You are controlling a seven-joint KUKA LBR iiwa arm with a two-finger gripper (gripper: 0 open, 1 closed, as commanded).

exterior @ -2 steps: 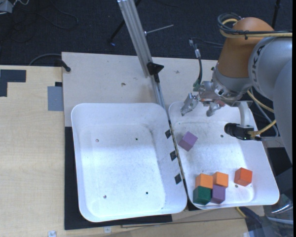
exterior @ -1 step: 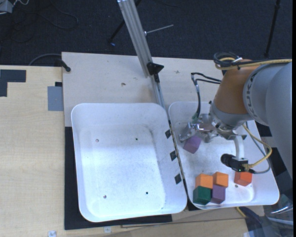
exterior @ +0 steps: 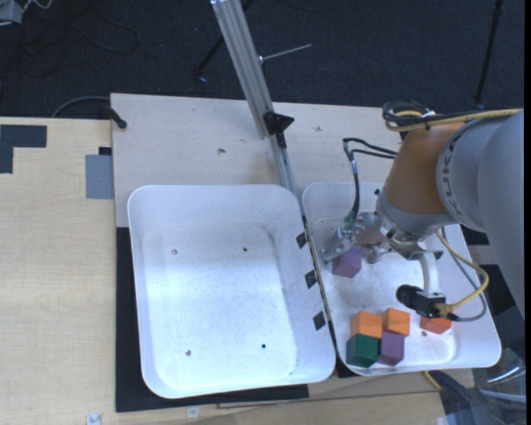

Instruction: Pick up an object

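Jaws (exterior: 347,242) poised over matte purple cube (exterior: 346,263).

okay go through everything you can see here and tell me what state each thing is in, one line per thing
Gripper: down in the right bin, at the purple block.
Purple block: just under the gripper, apart from the pile.
Block pile: clustered at the right bin's near edge.
Right bin: holding all the blocks.
Left bin: flat on the bench.

One fixed camera above the bench (exterior: 203,140), slanted down, both bins (exterior: 159,237) framed
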